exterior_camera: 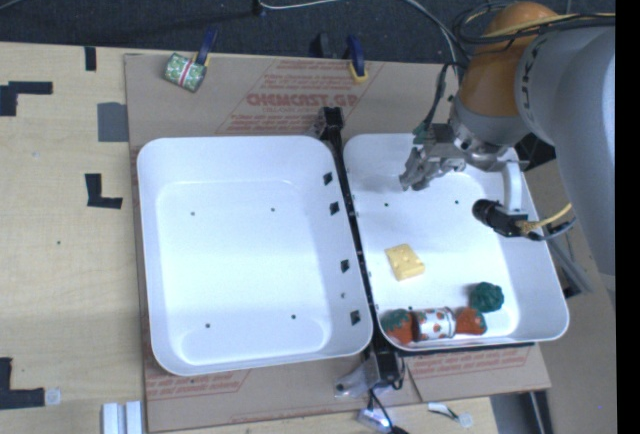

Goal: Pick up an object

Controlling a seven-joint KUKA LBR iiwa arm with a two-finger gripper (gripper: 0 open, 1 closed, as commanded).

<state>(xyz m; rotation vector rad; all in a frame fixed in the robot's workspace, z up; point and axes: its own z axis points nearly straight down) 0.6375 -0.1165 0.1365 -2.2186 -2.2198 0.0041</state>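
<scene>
Yellow cheese wedge (404,262) lay mid-floor in the right bin (540,267), untouched.
We saw the gripper (414,176) hovering empty toward the bin's far end, fingers nearly together; the wedge sat nearer the camera.

One fixed camera above the bench, looking down at a slant, both white bins (150,222) in frame

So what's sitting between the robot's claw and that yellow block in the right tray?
Nothing: in the camera view, bare white bin floor runs from the gripper down to the yellow block.
</scene>
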